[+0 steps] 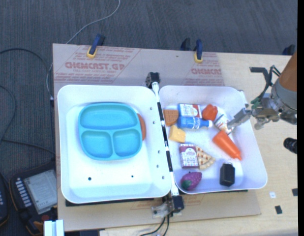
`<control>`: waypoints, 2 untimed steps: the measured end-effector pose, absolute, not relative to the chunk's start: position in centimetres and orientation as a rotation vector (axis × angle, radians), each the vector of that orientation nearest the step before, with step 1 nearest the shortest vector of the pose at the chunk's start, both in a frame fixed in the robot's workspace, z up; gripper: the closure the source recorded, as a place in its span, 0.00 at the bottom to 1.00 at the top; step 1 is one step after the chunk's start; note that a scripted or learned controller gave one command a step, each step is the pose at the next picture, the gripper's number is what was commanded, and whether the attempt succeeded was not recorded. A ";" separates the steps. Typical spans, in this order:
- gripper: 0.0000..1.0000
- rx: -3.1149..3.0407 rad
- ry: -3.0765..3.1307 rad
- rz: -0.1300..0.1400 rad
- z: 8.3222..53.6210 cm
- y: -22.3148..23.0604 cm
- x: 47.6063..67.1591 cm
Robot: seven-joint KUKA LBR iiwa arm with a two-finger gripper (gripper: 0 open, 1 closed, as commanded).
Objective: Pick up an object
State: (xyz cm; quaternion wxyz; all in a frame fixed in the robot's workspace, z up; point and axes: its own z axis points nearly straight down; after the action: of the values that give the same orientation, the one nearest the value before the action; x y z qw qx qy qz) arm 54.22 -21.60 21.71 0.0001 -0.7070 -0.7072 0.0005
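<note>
Dark grey carpet (191, 14) surrounds a wooden bench (226, 65).

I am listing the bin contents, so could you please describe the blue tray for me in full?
The blue tray is a light blue, plastic-looking plate with rounded corners and three compartments: one long one at the far side and two smaller ones nearer the camera. It lies flat in the left bin. An orange thing pokes out from under its right edge.

Grey arm reaching in from the right, gripper (239, 117) angled down-left, low
</note>
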 end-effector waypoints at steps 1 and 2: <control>0.00 -2.230 -2.226 -0.009 9.7 -13.0 50.4; 1.00 -2.228 -2.225 -0.010 10.7 -12.9 50.5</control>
State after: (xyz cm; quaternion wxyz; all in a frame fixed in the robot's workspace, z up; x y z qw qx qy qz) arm 50.49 -12.88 10.67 -0.0036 -0.7075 -0.7067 -0.0032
